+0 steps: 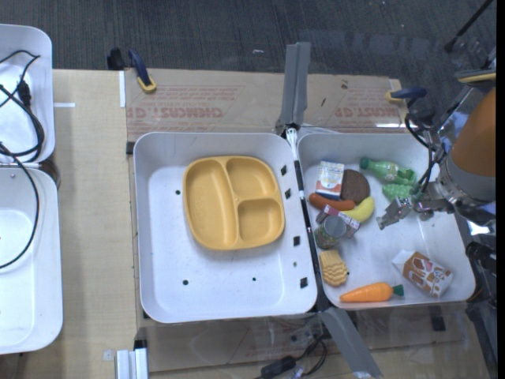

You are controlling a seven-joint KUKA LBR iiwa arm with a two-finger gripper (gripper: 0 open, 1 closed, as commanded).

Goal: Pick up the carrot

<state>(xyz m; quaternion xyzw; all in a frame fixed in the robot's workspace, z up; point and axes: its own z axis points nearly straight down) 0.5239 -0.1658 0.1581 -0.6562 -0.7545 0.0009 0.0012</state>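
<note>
Jaws seemingly parted; one carrot [371, 292].

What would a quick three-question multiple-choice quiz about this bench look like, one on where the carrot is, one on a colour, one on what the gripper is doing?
1. Where does the carrot lie?
A. On the yellow plate
B. Near the front edge of the right bin
C. On the bench outside both bins

2. What colour is the divided plate in the left bin?
A. Yellow
B. Blue
C. Red

3. What is the gripper doing with the carrot?
A. Holding it between its fingers
B. Pressing it against the plate
C. Nothing; it is apart from it

Answers:
1 B: the carrot lies at the front of the right bin, beside the small carton.
2 A: the plate in the left bin is plainly yellow.
3 C: the gripper is above the bin's middle, well clear of the carrot.
</note>
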